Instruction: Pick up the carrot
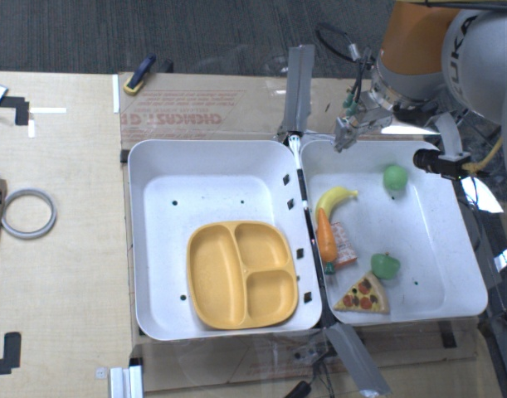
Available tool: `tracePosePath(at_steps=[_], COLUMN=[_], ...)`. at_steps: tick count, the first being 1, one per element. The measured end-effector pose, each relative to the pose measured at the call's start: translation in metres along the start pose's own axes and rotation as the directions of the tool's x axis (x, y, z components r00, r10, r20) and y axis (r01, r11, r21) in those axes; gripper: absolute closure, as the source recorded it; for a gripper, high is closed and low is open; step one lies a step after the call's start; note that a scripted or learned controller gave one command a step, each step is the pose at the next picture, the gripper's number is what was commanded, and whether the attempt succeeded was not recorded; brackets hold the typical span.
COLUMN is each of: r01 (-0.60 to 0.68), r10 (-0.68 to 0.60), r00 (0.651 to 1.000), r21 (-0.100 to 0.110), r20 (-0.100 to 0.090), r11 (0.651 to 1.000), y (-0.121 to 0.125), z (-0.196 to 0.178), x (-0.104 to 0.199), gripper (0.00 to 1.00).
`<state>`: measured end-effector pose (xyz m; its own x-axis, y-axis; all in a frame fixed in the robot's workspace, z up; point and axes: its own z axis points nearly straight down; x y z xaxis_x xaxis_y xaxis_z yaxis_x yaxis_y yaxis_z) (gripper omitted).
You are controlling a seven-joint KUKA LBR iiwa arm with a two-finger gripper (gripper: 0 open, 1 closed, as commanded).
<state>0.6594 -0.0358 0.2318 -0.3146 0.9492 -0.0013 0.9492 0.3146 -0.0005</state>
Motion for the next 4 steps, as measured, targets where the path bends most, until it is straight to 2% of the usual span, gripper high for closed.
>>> tracePosePath(at_steps=[1,2,3,4], r01=[0.203,-0.017,0.097,0.33], r10=[-0.203,0.017,-0.097,-0.33], r00=[0.979,1.0,0.995,0.944], r21=[0.002,0.001,0.002,-0.001], r20=[-0.001,0.0,-0.001,0.001], r11=[0.979,1.0,0.995,0.944], y=[0.004,0.007,-0.019,-0.048], z=[0.041,-0.079,0.041,-0.036], x=[0.092,0.093,0.12,0.133], gripper=[1.0,1.0,1.0,1.0])
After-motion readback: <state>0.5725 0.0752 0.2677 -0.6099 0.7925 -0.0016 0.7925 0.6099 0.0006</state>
